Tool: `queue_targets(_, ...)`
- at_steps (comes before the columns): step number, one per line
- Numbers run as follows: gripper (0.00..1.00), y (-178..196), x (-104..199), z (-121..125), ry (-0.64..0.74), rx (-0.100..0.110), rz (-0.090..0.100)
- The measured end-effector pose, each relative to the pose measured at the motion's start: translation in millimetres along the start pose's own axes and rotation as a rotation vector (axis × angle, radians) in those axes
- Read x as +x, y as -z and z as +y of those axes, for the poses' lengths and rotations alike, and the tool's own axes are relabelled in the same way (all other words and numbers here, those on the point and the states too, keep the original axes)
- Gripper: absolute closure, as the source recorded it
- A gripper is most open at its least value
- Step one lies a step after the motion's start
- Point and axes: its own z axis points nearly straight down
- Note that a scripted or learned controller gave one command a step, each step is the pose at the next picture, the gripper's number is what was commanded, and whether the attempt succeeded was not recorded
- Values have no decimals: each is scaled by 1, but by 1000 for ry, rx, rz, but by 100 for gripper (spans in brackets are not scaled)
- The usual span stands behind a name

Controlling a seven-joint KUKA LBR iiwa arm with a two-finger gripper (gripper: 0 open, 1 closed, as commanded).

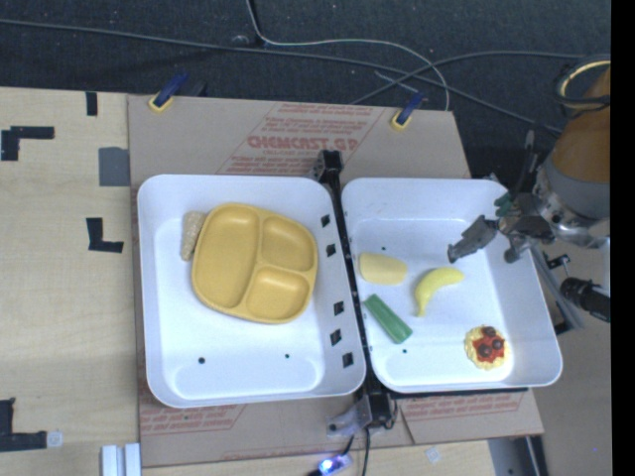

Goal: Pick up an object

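Observation:
The right bin [516,296] holds a yellow banana [437,286], a pale yellow lump [382,268], a green stick-shaped piece [387,317] and a small round tart with red topping [486,346]. My gripper [484,254] hangs over the right bin's upper right part, above and to the right of the banana. It is open, with nothing between its fingers. One dark finger [468,241] points down-left toward the banana and stays apart from it.
The left bin [164,305] carries a yellow divided plate [254,263] with a tan slice [190,234] tucked at its left edge. A black divider [342,266] separates the bins. Cables run across the dark floor behind the bench.

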Motion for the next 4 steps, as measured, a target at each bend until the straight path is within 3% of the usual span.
queue_targets(1,0,7,1,2,4,-13,-2)
queue_targets(3,0,-101,0,5,3,-7,-2)
queue_targets(4,0,-154,0,5,4,-14,-4)
